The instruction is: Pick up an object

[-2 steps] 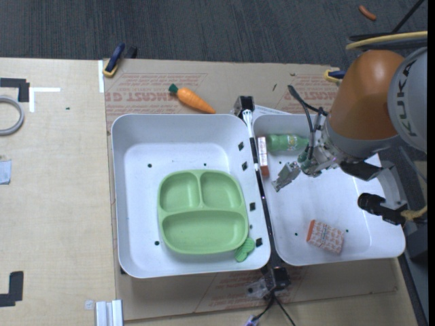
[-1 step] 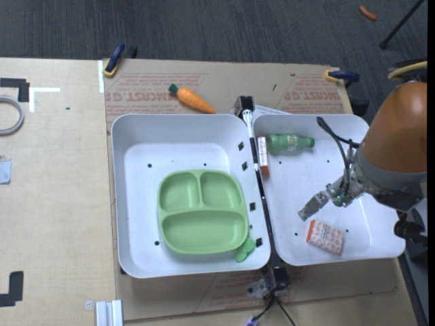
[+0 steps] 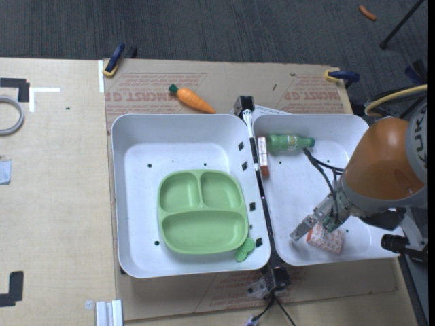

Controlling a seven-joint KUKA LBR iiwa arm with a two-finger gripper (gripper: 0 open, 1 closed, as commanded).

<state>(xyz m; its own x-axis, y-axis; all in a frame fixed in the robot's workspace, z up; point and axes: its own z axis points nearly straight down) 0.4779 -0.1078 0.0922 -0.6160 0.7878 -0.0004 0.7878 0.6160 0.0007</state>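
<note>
You have the arm (image 3: 384, 172) reaching in from the right and bent low over the right bin (image 3: 353, 131), its gripper (image 3: 314, 226) down near the bin's front edge. From this slanted overhead view you cannot tell whether the claw is wide, narrow or closed on anything; the wrist and its cabling crowd the spot.

The likeliest target is the small white packet with orange print (image 3: 326, 240), lying flat on the bin floor just beside the gripper tip, perhaps touching it. Because it lies flat and close to the front wall, a grasp there probably needs a steep approach, which would explain the arm's posture.

A green bottle (image 3: 289, 142) lies on its side at the back of the same bin, well apart from the gripper, with a thin stick-like item (image 3: 262, 156) resting along the divider near it.

In the left bin (image 3: 129, 202) sits a green divided plate (image 3: 202, 212) with a small green piece (image 3: 245, 250) at its front right corner. A toy carrot (image 3: 192, 99) lies outside on the cardboard behind the bins.
</note>
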